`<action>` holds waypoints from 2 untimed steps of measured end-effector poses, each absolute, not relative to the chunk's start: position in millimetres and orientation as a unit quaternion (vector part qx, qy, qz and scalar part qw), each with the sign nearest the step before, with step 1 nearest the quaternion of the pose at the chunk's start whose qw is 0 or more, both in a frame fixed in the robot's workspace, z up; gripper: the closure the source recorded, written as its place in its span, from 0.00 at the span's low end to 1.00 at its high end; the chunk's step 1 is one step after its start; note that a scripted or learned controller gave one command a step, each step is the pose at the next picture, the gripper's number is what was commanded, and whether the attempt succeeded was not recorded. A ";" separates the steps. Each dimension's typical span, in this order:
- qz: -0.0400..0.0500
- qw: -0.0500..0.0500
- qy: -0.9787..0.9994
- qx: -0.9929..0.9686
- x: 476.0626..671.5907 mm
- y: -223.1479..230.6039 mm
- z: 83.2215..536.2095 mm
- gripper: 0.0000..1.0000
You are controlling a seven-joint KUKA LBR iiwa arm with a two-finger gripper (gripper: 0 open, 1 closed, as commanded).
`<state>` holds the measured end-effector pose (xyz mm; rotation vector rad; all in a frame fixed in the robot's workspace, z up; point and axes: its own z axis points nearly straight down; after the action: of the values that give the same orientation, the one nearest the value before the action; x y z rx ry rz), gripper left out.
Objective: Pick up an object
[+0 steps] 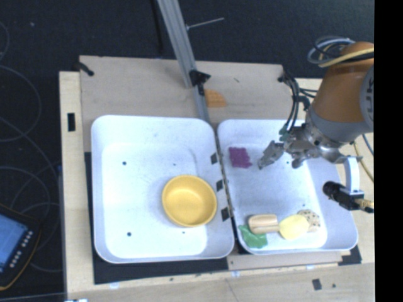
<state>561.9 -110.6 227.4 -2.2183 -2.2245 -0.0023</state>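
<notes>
My gripper (283,156) hangs over the upper middle of the right bin (327,187), its two fingers spread apart with nothing between them. A purple block (239,156) lies to its left, near the bin's upper left. Along the bin's front edge lie a tan cylinder (262,223), a yellow lemon-like object (292,228), a speckled beige piece (310,218) and a green piece (252,237). A yellow bowl (189,200) sits in the left bin (126,168).
A grey metal post (179,43) slants down from the top to the gap between the bins. A small orange block (215,99) lies on the bench behind the bins. A black fitting (340,195) sticks out at the right bin's right edge.
</notes>
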 end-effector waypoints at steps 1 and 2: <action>-0.001 0.000 -0.708 -0.707 562.0 -110.5 227.5 0.00; 0.002 0.001 -0.707 -0.708 554.8 -117.3 181.0 0.00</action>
<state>554.8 -117.3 181.0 -2.2225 -2.2188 0.0065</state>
